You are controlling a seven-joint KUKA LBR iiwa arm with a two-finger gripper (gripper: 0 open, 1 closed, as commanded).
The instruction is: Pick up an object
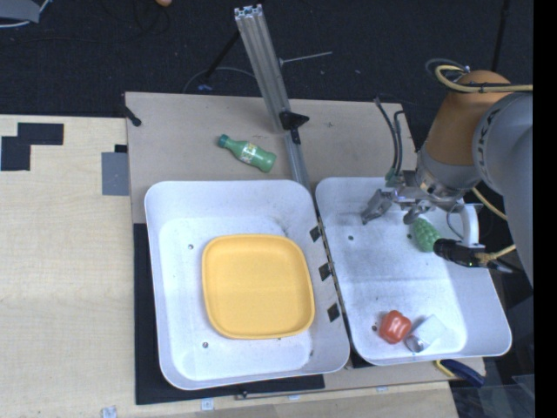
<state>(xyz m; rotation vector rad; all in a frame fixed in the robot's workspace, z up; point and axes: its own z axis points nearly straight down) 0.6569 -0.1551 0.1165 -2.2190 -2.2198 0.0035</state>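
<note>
While your arm (474, 138) reaches in from the right of the camera view, its grey body and orange band sit above the far end of the right bin (487, 338), with the wrist tipped down toward the bin floor. Your end effector (392, 205) hangs low over the far part of that bin, its metal parts pointing toward the divider between the two bins. You cannot tell from this angle how far it is opened, and nothing can be seen gripped in it.

Going left to right from there: well to the left of the end effector, a yellow plate (258, 286) lies flat in the left bin (165, 207). Farther back and left of the end effector, a green bottle (247, 152) lies on its side on the worktop (348, 138), outside both bins. Nearer the front and well apart from the end effector, a red object (393, 326) rests on the right bin's floor, touching a small clear-and-grey item (421, 336) beside it. Just to the right of the end effector, a green knobbly object (424, 232) lies close under the wrist; whether it touches you cannot tell.
</note>
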